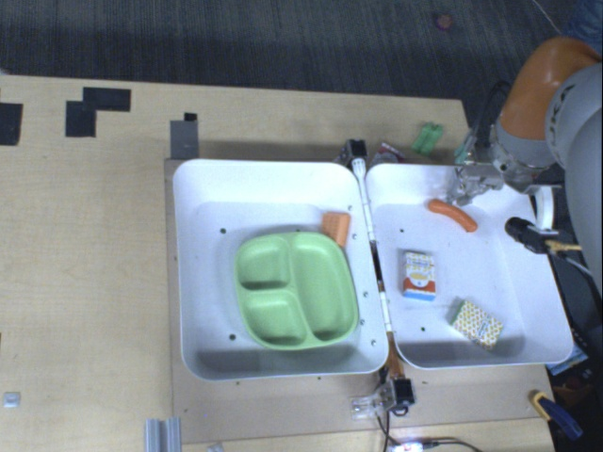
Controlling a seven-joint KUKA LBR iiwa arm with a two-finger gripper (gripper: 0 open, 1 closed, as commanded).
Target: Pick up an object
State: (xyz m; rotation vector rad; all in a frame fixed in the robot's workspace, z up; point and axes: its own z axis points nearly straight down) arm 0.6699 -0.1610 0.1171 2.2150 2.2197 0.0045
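The right bin [528,347] holds an orange sausage-shaped object [452,215] near its far wall, a small white and orange carton [419,275] in the middle, and a patterned packet [477,323] toward the near right. My gripper [464,188] hangs over the far part of this bin, its tip just above and right of the orange sausage. In the left bin [203,252] lie a green three-compartment plate [296,288] and a small orange block [335,225] at the plate's far right edge.
A green object [429,138] lies on the bench beyond the right bin. Black clamps [356,150] sit at the divider between the bins, far end and near end. The arm's grey body and orange band [546,73] fill the upper right.
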